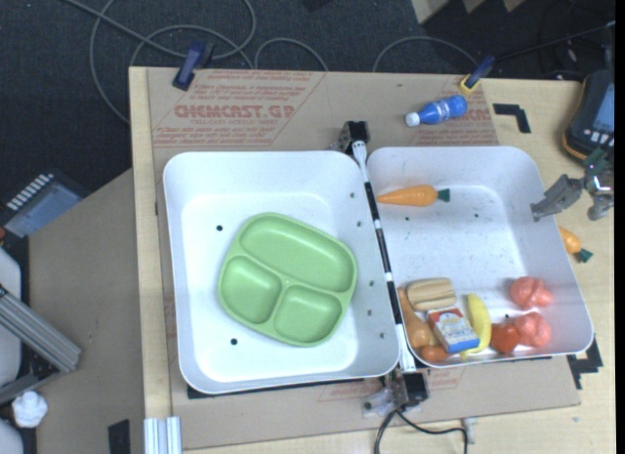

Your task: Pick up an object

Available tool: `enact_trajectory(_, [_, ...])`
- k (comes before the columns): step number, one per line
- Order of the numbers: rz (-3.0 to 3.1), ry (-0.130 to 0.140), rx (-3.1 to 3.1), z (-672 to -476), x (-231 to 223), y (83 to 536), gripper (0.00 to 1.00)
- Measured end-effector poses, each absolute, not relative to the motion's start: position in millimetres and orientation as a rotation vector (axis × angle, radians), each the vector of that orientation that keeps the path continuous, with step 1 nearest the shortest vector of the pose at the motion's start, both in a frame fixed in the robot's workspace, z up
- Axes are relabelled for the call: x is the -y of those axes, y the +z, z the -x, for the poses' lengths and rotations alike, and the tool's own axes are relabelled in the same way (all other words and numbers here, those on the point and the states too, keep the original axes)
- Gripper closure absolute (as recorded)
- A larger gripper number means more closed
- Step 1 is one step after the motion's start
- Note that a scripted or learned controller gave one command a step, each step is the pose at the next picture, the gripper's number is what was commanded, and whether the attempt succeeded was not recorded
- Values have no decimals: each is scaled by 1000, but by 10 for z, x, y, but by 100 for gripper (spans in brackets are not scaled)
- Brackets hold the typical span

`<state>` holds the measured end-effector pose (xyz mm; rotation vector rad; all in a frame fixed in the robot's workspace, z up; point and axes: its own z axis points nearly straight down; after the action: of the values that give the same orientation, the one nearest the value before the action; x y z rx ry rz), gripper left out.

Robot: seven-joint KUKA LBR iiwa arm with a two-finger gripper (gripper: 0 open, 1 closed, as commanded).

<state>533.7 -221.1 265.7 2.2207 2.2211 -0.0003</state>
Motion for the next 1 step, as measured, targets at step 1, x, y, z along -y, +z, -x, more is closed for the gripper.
enact_trajectory(1, [-2224, -2, -2221, -4784, 2220, 1499, 0])
